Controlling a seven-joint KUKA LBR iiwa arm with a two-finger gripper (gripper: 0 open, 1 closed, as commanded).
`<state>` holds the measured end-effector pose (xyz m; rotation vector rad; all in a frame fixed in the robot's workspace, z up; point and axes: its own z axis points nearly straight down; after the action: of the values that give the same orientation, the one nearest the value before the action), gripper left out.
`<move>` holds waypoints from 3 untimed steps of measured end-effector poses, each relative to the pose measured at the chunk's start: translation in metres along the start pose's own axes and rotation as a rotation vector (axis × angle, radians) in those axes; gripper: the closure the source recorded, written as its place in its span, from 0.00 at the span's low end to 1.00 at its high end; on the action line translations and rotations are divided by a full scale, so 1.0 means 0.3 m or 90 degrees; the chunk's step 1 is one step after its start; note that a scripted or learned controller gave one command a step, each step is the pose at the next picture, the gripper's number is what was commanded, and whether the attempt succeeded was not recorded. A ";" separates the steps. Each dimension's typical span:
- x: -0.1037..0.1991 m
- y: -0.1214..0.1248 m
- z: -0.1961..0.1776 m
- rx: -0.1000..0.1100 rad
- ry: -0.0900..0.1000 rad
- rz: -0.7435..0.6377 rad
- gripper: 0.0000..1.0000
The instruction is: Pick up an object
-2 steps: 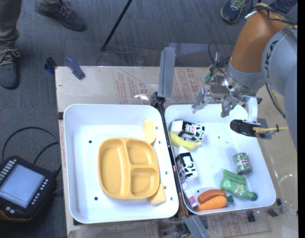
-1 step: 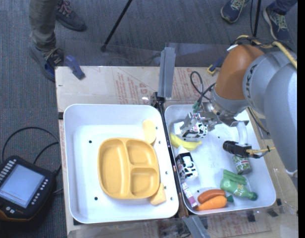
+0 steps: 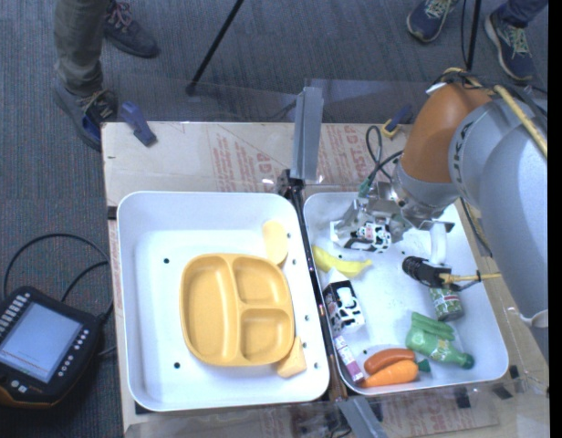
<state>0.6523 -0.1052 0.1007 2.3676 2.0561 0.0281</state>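
Note:
My gripper (image 3: 365, 223) is low in the back left part of the right bin (image 3: 486, 331). Right under it lies a small black-and-white patterned object (image 3: 376, 236), touching or very close to it. I cannot see whether that object is held. Just in front of it lies a yellow banana (image 3: 341, 263). Further forward are a black-and-white carton (image 3: 345, 307), a dark green can (image 3: 448, 304), a green bottle (image 3: 436, 342), an orange carrot (image 3: 390, 372) and a red piece (image 3: 389, 358).
The left bin (image 3: 153, 235) holds a yellow divided plate (image 3: 236, 308), a pale yellow piece (image 3: 275, 240) at its back and an orange wedge (image 3: 293, 361) at its front. A pink stick (image 3: 348, 358) lies along the right bin's left wall. People's feet stand beyond the bench.

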 end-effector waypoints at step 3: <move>0.059 -0.029 -0.373 0.013 -0.007 0.062 0.00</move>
<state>0.6443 -0.0872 0.2126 2.4724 1.9437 -0.0065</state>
